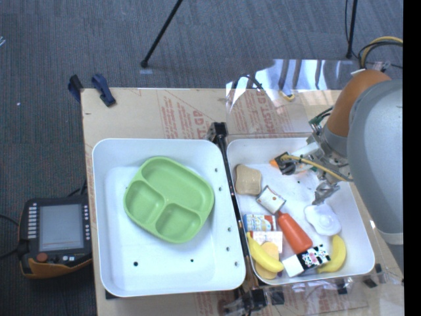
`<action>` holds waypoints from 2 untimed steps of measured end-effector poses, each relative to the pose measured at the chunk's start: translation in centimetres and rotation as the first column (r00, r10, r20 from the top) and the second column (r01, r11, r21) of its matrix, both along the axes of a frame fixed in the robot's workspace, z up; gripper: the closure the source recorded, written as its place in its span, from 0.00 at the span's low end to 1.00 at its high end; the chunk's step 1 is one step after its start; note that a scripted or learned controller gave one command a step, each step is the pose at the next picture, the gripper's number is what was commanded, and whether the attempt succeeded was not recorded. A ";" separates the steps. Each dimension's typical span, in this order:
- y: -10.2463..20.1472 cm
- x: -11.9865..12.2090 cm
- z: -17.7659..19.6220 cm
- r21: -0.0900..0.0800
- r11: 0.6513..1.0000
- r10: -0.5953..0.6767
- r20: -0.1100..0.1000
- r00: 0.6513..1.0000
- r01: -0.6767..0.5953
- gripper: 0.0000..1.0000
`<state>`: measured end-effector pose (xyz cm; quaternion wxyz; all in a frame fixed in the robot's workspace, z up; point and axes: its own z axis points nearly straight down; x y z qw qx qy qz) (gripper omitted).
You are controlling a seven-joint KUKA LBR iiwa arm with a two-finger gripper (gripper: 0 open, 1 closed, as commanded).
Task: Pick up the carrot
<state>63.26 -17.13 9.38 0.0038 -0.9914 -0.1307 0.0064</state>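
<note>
The arm [378,150] runs off the right edge, and its bulk hides the right bin's [358,206] far right corner. The gripper [325,189] is too small and cluttered to read. A small carton [260,223] lies partly under the carrot [294,233] and a banana [264,256].

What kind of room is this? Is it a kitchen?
Probably not a kitchen, more likely a robot lab. A grey robot arm reaches over two white bins of toy food, a control tablet lies on the carpet, and tripod legs stand behind the bench.
</note>
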 end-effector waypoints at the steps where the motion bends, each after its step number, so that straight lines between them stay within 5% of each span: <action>1: -3.4 0.5 -0.9 0.002 0.999 -0.053 0.005 0.999 0.053 0.00; 2: 3.0 0.1 -0.7 -0.003 0.998 -0.058 0.004 0.998 0.058 0.00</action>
